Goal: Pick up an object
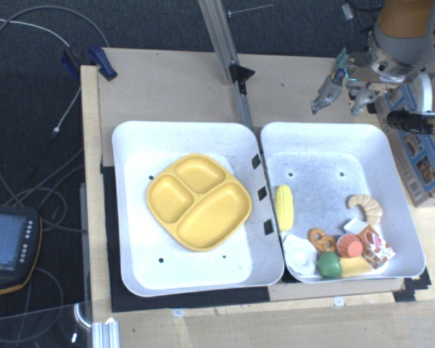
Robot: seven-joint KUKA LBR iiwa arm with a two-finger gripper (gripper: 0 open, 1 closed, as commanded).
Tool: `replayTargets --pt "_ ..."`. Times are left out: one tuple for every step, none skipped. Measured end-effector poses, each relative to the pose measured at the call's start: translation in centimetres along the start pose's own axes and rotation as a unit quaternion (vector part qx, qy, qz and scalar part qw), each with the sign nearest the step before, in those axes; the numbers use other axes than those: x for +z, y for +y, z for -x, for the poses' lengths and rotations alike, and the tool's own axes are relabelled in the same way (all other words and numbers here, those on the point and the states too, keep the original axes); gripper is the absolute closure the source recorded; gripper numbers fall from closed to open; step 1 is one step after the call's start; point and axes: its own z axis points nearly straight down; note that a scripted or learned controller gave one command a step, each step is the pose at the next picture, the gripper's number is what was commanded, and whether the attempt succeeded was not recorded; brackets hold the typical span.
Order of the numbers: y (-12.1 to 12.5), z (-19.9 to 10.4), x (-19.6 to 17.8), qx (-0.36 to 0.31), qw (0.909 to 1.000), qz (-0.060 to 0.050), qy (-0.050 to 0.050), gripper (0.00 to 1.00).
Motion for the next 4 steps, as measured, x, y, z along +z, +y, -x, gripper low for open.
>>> replayTargets --pt "0.0 0.0 0.0 0.000 1.0000 0.000 0.000 0.00" --pt "-0.4 0.0 4.0 0.001 1.0000 0.001 0.000 0.00" --pt "-0.5 -0.9 8.6 0.000 1.0000 -0.002 0.000 0.00" --pt "-1.6 -0.7 14.3 0.001 1.0000 -0.003 0.000 0.00"
